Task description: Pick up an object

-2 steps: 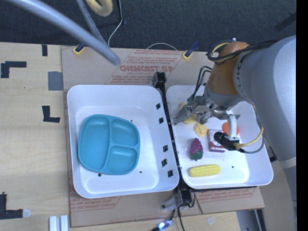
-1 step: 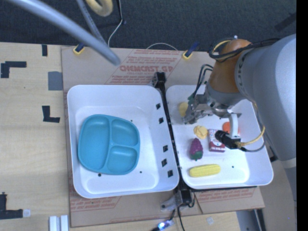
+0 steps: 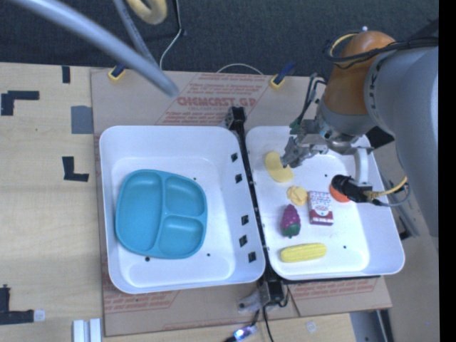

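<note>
The bench point(image 3: 43, 191) is pale wood, with a sheet of brown cardboard point(image 3: 206, 98) laid over its middle, and on that sheet two shallow white bins sit side by side, touching along a dark seam. The arm point(image 3: 399, 105) reaches in from the right, grey and bulky, with its orange band point(image 3: 356, 70) above the wrist, and it hangs over the upper part of the right bin point(image 3: 377, 255). The left bin point(image 3: 128, 144) carries a blue divided plate point(image 3: 161, 213) with three compartments, lying flat toward that bin's left side. In the right bin the small things are grouped toward the left half: a yellow corn cob point(image 3: 303, 251) lies flat near the front wall, a purple eggplant toy point(image 3: 290, 220) sits just behind it, and a small red and white carton point(image 3: 320, 208) stands just to the right of the eggplant. A small yellow lump point(image 3: 297, 194) rests between the eggplant and a pale yellow round piece point(image 3: 275, 165) (perhaps a lemon), which lies near the seam. The hand point(image 3: 291, 157) is down at that round piece's right edge, its dark tips touching or just beside it; whether it is spread or closed I cannot tell from this angle, and nothing is plainly held. An orange and black fitting point(image 3: 343, 188) hangs off the arm just right of the carton.
</note>
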Controlling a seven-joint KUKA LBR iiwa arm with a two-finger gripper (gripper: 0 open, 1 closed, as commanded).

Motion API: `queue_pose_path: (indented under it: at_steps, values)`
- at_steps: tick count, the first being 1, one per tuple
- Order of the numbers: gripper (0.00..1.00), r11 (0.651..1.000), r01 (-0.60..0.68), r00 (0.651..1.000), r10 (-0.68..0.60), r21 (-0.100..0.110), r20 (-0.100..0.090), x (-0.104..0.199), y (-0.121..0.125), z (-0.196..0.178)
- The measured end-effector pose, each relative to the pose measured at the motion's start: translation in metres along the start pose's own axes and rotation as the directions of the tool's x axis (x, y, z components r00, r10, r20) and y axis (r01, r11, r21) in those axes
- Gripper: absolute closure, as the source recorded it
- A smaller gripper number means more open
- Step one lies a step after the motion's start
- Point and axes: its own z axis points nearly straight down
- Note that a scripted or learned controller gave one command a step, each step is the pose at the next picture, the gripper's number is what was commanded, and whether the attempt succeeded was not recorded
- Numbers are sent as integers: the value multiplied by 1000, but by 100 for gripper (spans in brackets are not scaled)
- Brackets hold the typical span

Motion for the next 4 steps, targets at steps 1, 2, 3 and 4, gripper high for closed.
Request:
queue_pose_path:
  at_steps: [1, 2, 3, 4]
  values:
    - [100, 1000, 1, 1000, -1, -1, 0, 7, 0, -61]
    - [100, 1000, 0, 1000, 0, 0, 0, 7, 2, -104]
    - [100, 1000, 4, 1000, -4, 5, -3, 62, -7, -105]
    - [100, 1000, 4, 1000, -4, 7, -2, 108, -29, -94]
